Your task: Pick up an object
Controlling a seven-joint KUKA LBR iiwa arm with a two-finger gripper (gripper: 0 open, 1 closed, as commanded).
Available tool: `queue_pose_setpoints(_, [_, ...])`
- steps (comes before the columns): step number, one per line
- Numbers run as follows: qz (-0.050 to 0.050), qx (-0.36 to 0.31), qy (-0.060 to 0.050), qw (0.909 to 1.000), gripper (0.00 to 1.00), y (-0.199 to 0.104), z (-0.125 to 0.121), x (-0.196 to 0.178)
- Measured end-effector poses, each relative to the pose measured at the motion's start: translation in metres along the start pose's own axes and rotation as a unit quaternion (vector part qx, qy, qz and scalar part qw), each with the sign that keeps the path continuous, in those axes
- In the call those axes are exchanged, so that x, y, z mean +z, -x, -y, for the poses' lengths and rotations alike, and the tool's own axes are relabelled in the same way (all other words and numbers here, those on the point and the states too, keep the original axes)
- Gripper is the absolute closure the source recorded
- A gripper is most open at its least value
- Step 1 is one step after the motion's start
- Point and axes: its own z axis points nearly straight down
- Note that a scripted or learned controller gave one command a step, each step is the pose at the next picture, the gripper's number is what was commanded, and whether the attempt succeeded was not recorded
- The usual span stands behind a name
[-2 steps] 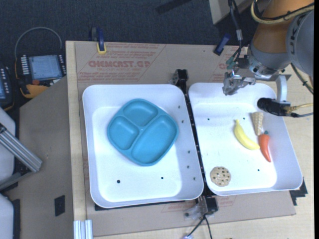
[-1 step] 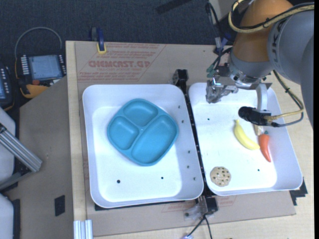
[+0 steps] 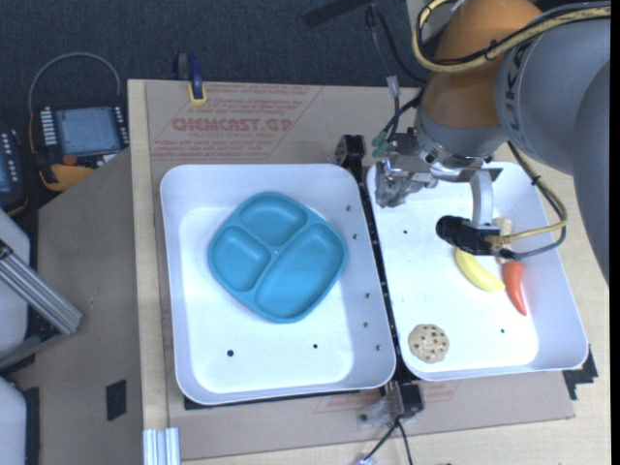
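Observation:
In the right bin (image 3: pixel 552 356) lie a yellow banana (image 3: pixel 480 270), an orange carrot-like piece (image 3: pixel 516 287) touching its right side, and a round speckled cookie (image 3: pixel 427 342) near the front edge. My gripper (image 3: pixel 392 184) hangs over the bin's far left corner, close to the divider between the bins. It is well to the left of and beyond the banana, with no object under it that I can see.
The left bin (image 3: pixel 194 356) holds a blue divided plate (image 3: pixel 277 256) in its middle. The grey arm with its orange band (image 3: pixel 480 37) reaches in from the upper right above the right bin's far side. Cardboard (image 3: pixel 242 114) lies under both bins.

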Motion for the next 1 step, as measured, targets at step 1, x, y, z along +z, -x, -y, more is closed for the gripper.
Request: queue_pose_setpoints(1, [0.0, 0.0, -0.001, 1.0, 1.0, -0.0514, 0.0322, -0.002])
